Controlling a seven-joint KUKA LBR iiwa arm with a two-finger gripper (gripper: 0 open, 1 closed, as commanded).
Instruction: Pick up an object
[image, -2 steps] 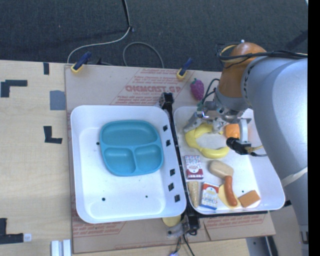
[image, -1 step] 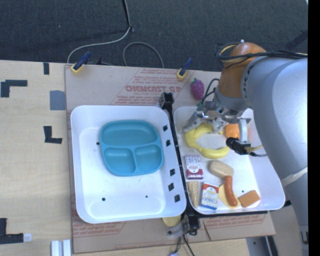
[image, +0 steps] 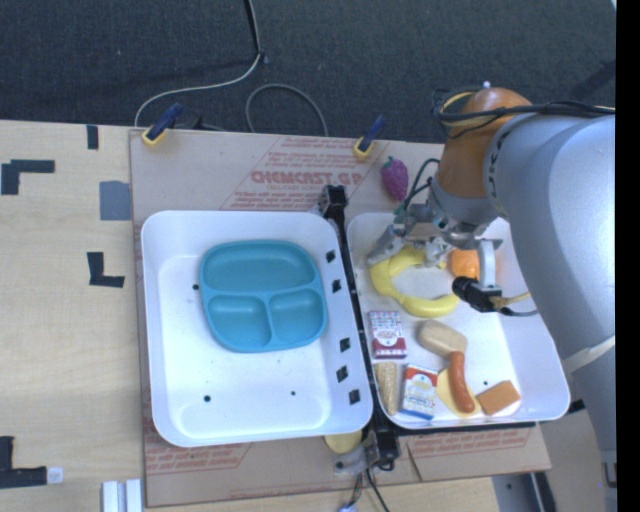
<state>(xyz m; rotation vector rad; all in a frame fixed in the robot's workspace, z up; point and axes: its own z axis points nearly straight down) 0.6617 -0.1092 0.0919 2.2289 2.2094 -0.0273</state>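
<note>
Banana (image: 405, 284) sits at the back of the right bin (image: 535, 350), and the pincer (image: 418, 240) is right down on its upper end; can't tell how it's set. Nearby: an orange (image: 464, 264), a box (image: 386, 334), a sausage (image: 459, 384). A blue tray (image: 264, 296) lies in the left bin (image: 170, 330) on the desk (image: 60, 330).

A blue divided tray (image: 265, 296) lies in the left white bin (image: 170, 330), centre-left of the frame. Both bins rest on a cardboard sheet (image: 270, 175) printed with red lettering, on a light wooden table (image: 60, 330) marked with black tape pieces. Two blue-and-yellow clamps (image: 161, 124) grip the sheet's upper edge. A white cable (image: 215, 85) loops across the dark floor (image: 120, 50) at top.
</note>
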